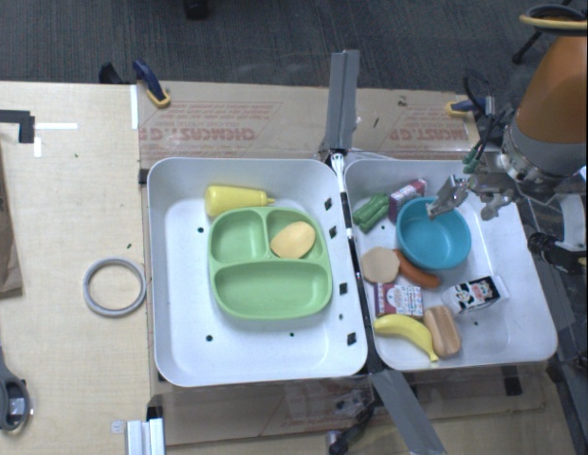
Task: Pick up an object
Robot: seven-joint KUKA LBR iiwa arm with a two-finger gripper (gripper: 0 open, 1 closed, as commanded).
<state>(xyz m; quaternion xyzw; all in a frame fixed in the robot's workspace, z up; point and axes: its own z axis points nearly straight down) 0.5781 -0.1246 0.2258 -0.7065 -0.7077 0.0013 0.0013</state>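
1. Gripper point(452, 197) hangs over the right bin point(522, 344), at the rim of the blue bowl point(434, 237); if it is open or closed, one cannot tell.
2. This bowl sits in the upper middle of the right bin, near a green pepper point(370, 210) and a small carton point(406, 197).
3. It looks like light, stiff plastic with a smooth, maybe slippery wall; the thin rim seems the best place to pinch.
4. Below it lie a banana point(408, 333), a bread roll point(442, 331), a sausage point(419, 273) and a milk carton point(472, 294), probably toy food, rounded and light.
5. The left bin point(175, 282) bears a green tray point(267, 287) with three compartments.
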